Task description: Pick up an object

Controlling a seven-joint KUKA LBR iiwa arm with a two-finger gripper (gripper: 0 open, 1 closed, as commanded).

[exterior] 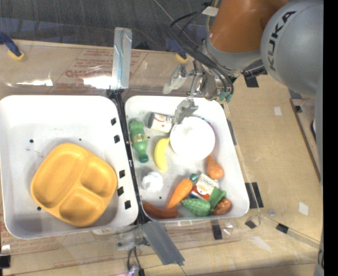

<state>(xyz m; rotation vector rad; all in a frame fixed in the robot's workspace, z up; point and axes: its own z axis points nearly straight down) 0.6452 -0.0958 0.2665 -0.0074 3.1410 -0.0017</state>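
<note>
A wooden bench (272, 154) carries 2 shallow white bins side by side, seen from above at a slant. The left bin (19, 114) holds 1 thing: a yellow divided tray (73, 183), lying toward the bin's near edge.

The right bin (235, 148) is crowded. A round white bowl (192, 138) sits near its far right corner. Just left of the bowl lies a yellow banana (161, 154), and left of that, along the bin's left wall, a green bottle (137, 140). A small white carton (160, 122) lies near the far edge, between the bottle and the bowl. A white crumpled item (152, 181) rests near the middle. Toward the near edge lie an orange carrot (180, 192), a brown sausage (160, 211), a green bumpy vegetable (196, 206) and a small packet with a red and white label (205, 184). An orange rounded item (215, 168) sits by the right wall.

The grey arm with its orange band (243, 10) reaches in from the right. Its jaws (183, 111) hang over the far edge of the right bin, at the bowl's far rim, beside the carton. Whether they are apart or together cannot be told, and nothing is visibly between them.
</note>
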